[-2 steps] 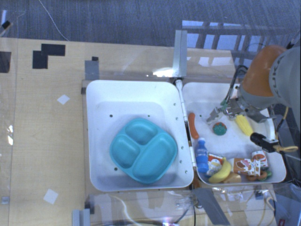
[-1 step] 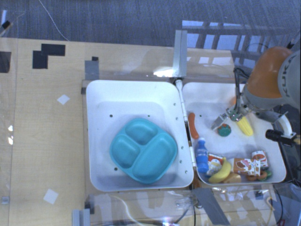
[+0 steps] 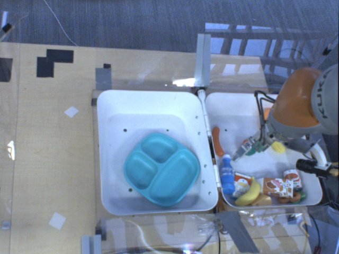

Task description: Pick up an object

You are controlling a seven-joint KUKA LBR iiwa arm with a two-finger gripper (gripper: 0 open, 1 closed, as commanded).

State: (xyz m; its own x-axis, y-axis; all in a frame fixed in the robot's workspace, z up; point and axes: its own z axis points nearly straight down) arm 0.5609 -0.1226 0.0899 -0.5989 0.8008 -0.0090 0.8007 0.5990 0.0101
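My gripper (image 3: pixel 248 148) hangs low over the middle of the right bin (image 3: pixel 233 110), with the grey arm and its orange band (image 3: pixel 296 102) reaching in from the right. A small green piece (image 3: pixel 260 148) shows right at the gripper; I cannot tell whether it is held. An orange-red sausage-shaped item (image 3: pixel 215 141) lies to the gripper's left by the bin wall. A blue bottle (image 3: pixel 226 173) lies below it. A yellow item (image 3: pixel 278 147) sits just right of the gripper.
A banana (image 3: pixel 250 193) and small printed cartons (image 3: pixel 275 187) crowd the right bin's front edge. The left bin (image 3: pixel 116 115) holds a teal divided plate (image 3: pixel 161 168). A metal post (image 3: pixel 203 60) stands behind the divider between the bins.
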